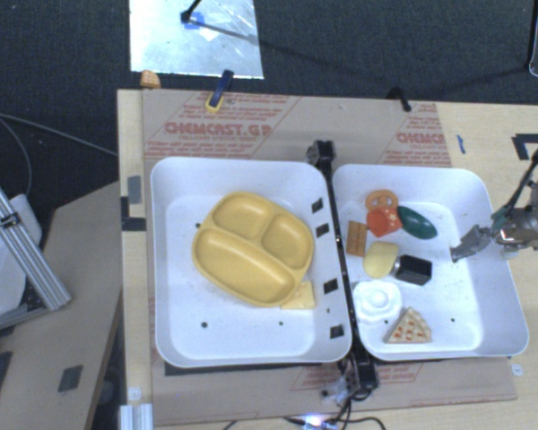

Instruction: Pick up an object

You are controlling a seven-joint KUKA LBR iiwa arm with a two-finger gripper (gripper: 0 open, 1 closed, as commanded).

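**Over the right bin, pincer near the toy food**

Inside the right bin [498, 267] lie small toy foods: a red tomato [383, 220], dark green avocado [417, 223], black block [412, 270] and pizza wedge [408, 328]. Just beside them hangs the pincer [473, 243]; I cannot tell its state.

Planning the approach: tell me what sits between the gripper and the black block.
Nothing: the camera view shows bare white bin floor between the gripper and the black block.

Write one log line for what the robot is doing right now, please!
end effector: over right bin, holding nothing | nearest: black block | yellow tray: in left bin
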